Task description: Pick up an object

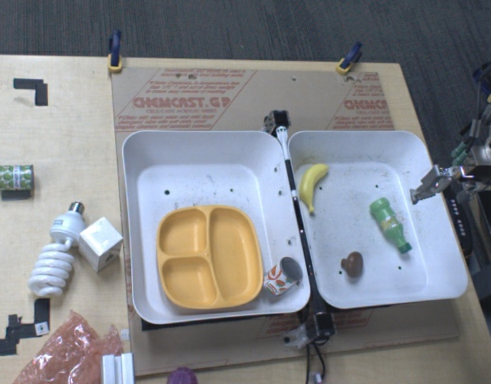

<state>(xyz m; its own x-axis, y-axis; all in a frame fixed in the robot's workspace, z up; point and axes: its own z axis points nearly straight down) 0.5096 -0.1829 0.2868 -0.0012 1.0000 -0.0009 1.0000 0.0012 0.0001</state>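
Two white bins sat side by side on the bench. The left bin (141,238) held a yellow tray (209,256) with three sections, and a small cup (282,278) lay on its side just beside the tray's lower right corner, its print too small to read. The right bin (437,278) held a banana (312,185) near its upper left corner, a green bottle (389,224) lying tilted toward the right wall, and a small dark brown lump (353,264) near the bottom, too small to name. The three lay well apart from each other.

The gripper (431,184) hung at the right bin's right rim, above and to the right of the bottle and apart from it. It was small and partly blurred against the rim, and nothing showed in it; how far it stood open could not be made out. The arm behind it was cut off by the frame's right side.

Left of the bins, on the bare bench, lay a spiral bulb (55,256) touching a white box (101,243), and a green can (15,178) stood farther up. A pink mesh bag (65,354) was cut off at the bottom edge, as was a purple thing (182,376) too little seen to name. Two clamps (114,51) held the board at the top
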